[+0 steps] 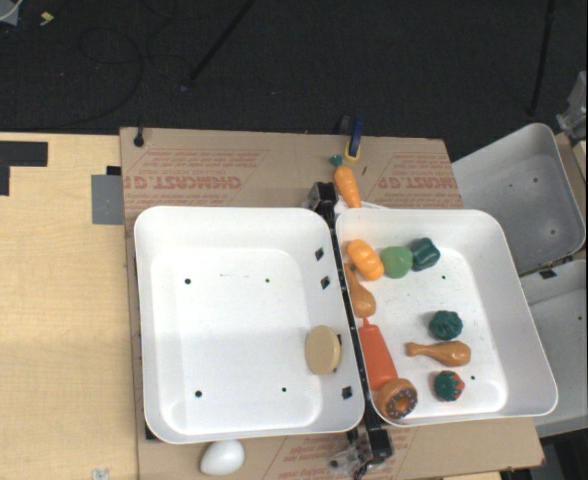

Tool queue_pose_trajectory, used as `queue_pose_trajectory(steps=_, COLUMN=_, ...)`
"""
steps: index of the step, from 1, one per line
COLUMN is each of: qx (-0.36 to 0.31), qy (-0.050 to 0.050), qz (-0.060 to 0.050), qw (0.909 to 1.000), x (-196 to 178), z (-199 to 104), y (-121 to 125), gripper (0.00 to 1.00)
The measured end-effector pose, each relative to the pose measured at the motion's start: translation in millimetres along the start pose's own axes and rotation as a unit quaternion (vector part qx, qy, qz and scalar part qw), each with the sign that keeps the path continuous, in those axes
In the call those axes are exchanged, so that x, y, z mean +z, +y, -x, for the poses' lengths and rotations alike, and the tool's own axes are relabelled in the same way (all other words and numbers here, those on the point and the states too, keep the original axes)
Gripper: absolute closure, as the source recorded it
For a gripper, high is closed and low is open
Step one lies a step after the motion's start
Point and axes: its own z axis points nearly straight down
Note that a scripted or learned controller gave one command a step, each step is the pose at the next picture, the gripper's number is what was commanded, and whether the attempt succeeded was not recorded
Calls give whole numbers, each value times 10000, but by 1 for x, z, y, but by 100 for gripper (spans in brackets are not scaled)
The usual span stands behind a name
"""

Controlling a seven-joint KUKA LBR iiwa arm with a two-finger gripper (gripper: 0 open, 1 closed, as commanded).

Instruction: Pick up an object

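Drumstick [440, 351] likeliest pick: lies flat in lower middle of right bin [519, 298], apart from neighbours. Toy food by look, so probably light, stiff, smooth plastic; may slip. Best hold across thin shank, jaws square to its long axis. Green ball [445, 324] toward right bin's centre, strawberry [448, 386] near its lower rim, carrot [377, 356] along its left wall. Claw: opening and load cannot tell. Brown round piece [399, 399] in right bin's lower-left corner hard to identify; pieces against left wall crowd together
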Motion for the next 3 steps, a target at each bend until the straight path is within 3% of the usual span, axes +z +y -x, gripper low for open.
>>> queue_pose_trajectory(steps=1, qx=24, qy=5, qz=-74, qw=10000, x=-15, z=42, y=36, gripper=100)
queue_pose_trajectory(steps=2, qx=27, qy=47, qz=-171, qw=9998, x=247, z=20, y=-7, gripper=100)
queue_pose_trajectory(steps=3, qx=6, qy=52, qz=-161, qw=9999, x=351, z=-41, y=-54, gripper=100)
